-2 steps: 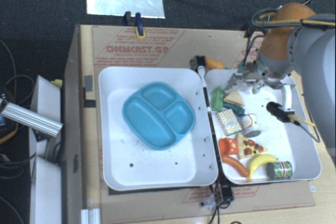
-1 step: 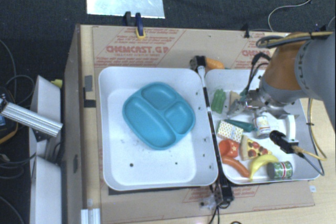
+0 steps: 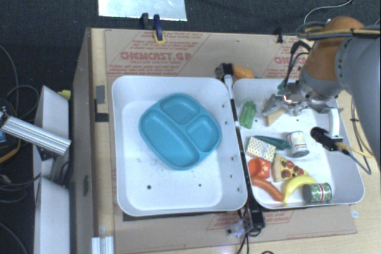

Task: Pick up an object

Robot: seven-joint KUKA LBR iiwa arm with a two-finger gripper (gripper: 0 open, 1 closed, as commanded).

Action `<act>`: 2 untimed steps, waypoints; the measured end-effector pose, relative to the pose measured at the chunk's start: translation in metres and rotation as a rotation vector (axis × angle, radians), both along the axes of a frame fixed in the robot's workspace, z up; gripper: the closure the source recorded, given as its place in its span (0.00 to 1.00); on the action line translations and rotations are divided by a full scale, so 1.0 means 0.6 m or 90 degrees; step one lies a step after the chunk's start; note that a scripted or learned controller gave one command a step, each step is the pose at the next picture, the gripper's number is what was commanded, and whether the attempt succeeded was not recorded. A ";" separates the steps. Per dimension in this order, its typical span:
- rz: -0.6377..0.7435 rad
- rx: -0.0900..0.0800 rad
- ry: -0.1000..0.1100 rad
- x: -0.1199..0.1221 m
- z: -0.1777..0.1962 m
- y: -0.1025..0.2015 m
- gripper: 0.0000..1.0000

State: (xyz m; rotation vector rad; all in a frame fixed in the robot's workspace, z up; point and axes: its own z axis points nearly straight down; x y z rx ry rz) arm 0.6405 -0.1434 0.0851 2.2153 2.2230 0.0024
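The end effector (image 3: 277,106) hangs low over the far part of the right bin (image 3: 352,178), the arm reaching in from 3 o'clock. I cannot tell from this slant whether it is spread or pressed together, and nothing is visibly caught in it, so I judge the pick not yet made.

Just beside it at 7 o'clock lies a pale wedge (image 3: 272,119), the likeliest target. It sits apart from the crowded pile, which probably explains why the end effector is placed there.

At 9 o'clock, near the bin's left wall, is a green vegetable (image 3: 247,114). Toward 5 o'clock stands a small can (image 3: 296,143), with a checkered cracker (image 3: 261,148) at 6 o'clock. Further out at 6 o'clock a pizza slice (image 3: 286,168), banana (image 3: 296,185) and green tin (image 3: 317,192) lie packed close together, which would make a clean grasp harder.

Well off at 9 o'clock, the left bin (image 3: 137,187) holds a blue divided plate (image 3: 180,131). Both bins rest on the counter (image 3: 178,50).
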 end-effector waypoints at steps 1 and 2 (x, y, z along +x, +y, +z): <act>0.001 0.001 0.000 0.049 0.001 0.082 0.00; 0.001 0.000 0.000 0.048 0.000 0.094 0.00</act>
